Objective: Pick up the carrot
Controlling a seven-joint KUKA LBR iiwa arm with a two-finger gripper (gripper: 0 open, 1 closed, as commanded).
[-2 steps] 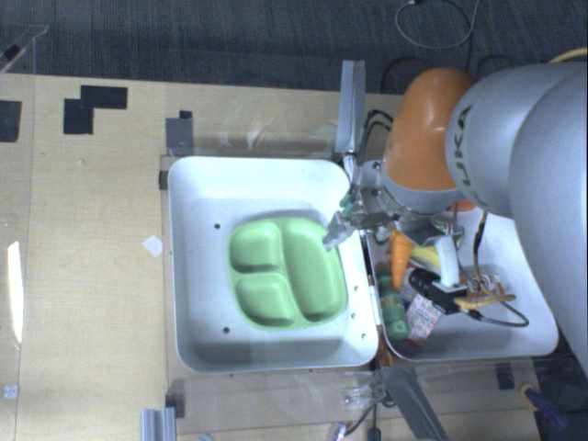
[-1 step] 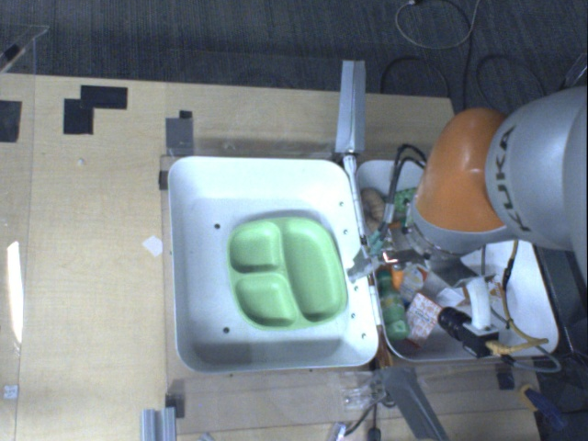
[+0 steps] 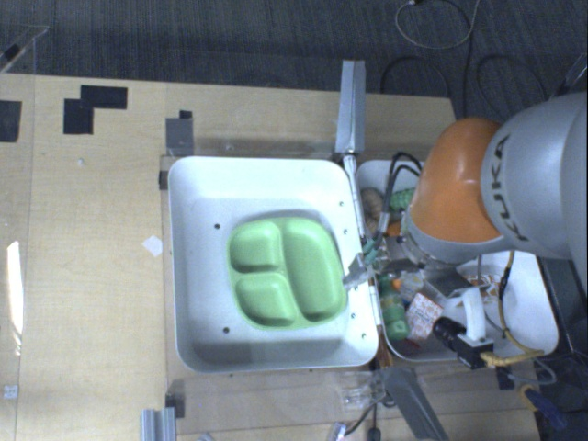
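Note:
The grey arm with its orange band (image 3: 459, 186) covers most of the right bin (image 3: 542, 329). My gripper (image 3: 366, 266) hangs low over the wall between the two bins, at the right bin's left edge. Just to its right a small orange patch (image 3: 396, 285) shows under the wrist; it may be the carrot, and most of it is hidden. I see nothing held in the gripper.
The left bin (image 3: 197, 246) holds a green divided plate (image 3: 285, 269). In the right bin's left strip lie a green object (image 3: 395, 321), a red-and-white packet (image 3: 424, 312), a brownish item (image 3: 374, 209) and a green item (image 3: 401, 198). Cables hang by the wrist.

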